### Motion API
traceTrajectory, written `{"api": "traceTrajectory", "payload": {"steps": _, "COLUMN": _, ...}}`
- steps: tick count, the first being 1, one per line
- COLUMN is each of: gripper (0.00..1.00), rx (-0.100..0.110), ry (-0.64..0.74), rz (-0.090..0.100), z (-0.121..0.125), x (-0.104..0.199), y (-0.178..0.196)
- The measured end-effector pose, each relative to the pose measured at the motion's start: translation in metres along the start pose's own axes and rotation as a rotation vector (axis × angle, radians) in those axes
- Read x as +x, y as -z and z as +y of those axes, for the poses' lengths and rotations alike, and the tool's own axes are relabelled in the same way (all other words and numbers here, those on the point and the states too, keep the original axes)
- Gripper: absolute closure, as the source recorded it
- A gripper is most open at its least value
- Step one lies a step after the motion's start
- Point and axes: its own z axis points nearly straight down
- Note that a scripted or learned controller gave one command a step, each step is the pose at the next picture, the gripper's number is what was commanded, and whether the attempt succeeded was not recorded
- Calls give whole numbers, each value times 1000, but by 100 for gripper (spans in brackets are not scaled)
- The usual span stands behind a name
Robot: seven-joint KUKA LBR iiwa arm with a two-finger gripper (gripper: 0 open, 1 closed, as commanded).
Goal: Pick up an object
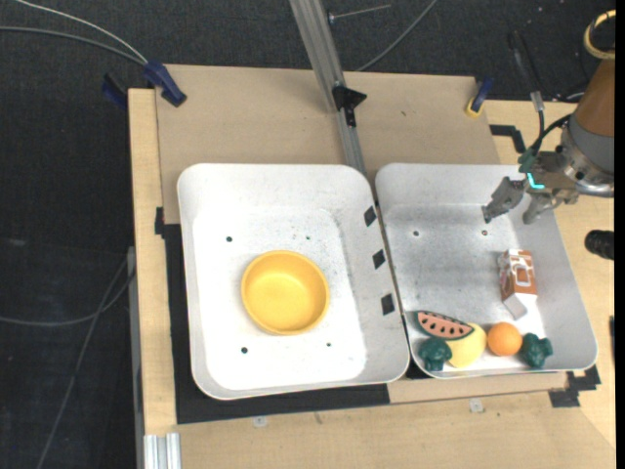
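Note:
My gripper (518,203) hangs over the upper right part of the right bin (439,242), its two grey fingers spread open with nothing between them. Below it in the same bin lies a small brown and white carton (518,277). Along the bin's front edge sit a watermelon slice (446,324), a yellow fruit (469,345), an orange (504,340) and two green broccoli pieces (436,353) (535,350).
A yellow bowl (284,291) sits in the middle of the left bin (215,213). A metal pole (317,37) slants down to the gap between the bins. Cables run across the dark floor behind the bench.

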Motion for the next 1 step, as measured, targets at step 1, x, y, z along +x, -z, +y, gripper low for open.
{"api": "traceTrajectory", "payload": {"steps": 1, "gripper": 0, "rx": -6, "ry": 1, "rz": -1, "z": 1, "x": 0, "y": 3}}
